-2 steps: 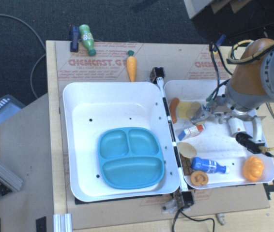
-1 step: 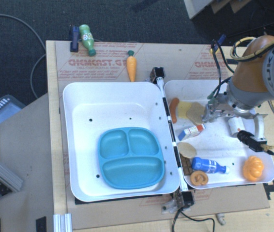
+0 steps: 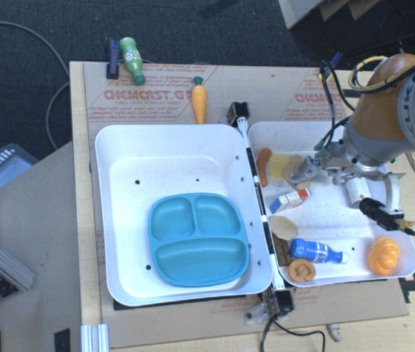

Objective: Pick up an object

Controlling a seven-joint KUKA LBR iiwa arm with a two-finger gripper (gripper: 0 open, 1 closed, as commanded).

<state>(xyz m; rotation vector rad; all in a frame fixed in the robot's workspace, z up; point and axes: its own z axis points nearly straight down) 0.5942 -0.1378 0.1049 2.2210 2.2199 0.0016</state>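
The gripper (image 3: 311, 169) hangs low in the right bin (image 3: 405, 266), just beside a yellow block (image 3: 292, 169) and a small red-and-white tube (image 3: 291, 198). Whether its grip is closed cannot be told.

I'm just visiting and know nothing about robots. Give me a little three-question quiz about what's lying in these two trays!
1. True or false: the blue divided plate lies in the left bin.
2. Which item lies nearest the right bin's front right corner? A) blue bottle B) orange pumpkin toy C) hot dog toy
3. Fill in: outside the bins, on the board behind them, lie a green bottle and a toy ____.

Key: 1 true. 2 B. 3 carrot.
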